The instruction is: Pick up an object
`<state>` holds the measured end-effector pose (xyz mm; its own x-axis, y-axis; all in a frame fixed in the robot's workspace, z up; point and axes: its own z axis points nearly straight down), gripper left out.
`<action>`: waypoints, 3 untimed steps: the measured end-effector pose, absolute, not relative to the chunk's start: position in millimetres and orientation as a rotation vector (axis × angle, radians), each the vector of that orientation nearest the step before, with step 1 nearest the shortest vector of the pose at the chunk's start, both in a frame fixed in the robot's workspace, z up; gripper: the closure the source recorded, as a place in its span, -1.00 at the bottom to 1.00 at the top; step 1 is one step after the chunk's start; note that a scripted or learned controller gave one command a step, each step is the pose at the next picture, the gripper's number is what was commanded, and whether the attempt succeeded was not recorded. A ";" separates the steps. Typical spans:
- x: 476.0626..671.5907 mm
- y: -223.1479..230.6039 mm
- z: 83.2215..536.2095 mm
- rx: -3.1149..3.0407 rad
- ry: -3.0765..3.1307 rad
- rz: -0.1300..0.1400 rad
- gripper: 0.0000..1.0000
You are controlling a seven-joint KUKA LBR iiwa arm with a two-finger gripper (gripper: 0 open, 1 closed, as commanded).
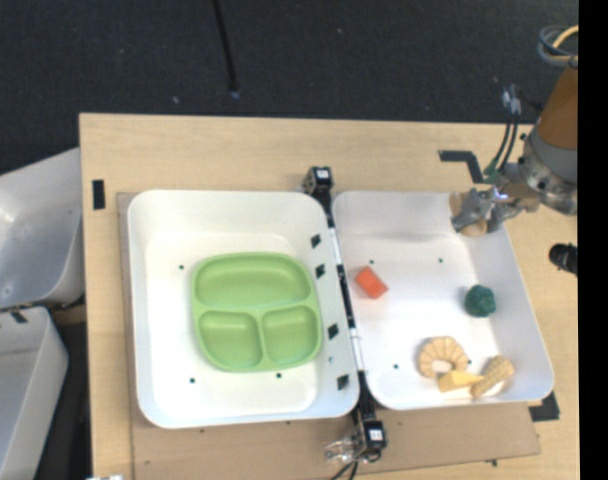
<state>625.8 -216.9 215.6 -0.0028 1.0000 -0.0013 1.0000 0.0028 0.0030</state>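
- Dark floor surrounds a pale wooden tabletop [234, 153] that carries two shallow white bins side by side.
- Nearest the camera, in the right bin [404, 233], a cluster of tan and yellow pieces [462, 366] lies at the near right corner; the pieces touch or overlap, and the individual shapes cannot be separated at this resolution.
- Left bin [149, 268] holds a green divided tray [256, 311] with three compartments, lying flat near the bin's middle.
- Mid-depth in the right bin: a dark green rounded object [480, 300] near the right wall, and an orange block [371, 283] close to the divider between the bins. The two stand well apart.
- Farthest back, the end effector [476, 216] hangs over the right bin's far right corner, at the end of the grey arm with its orange band [556, 118]. Whether it is spread or closed cannot be told; nothing is seen held in it.
- Assessment: no object has yet been lifted, and all candidates lie nearer the camera than the end effector.
- Risks: the green object looks round and may roll from a pinch; it also sits near the wall, which could obstruct a descent. The clustered pieces could yield a partial or double grasp.
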 end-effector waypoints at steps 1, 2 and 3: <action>614.1 -171.6 210.2 2.217 2.228 -0.002 1.00; 598.5 -118.6 209.1 2.217 2.230 -0.003 1.00; 595.0 -57.2 207.4 2.215 2.232 -0.002 1.00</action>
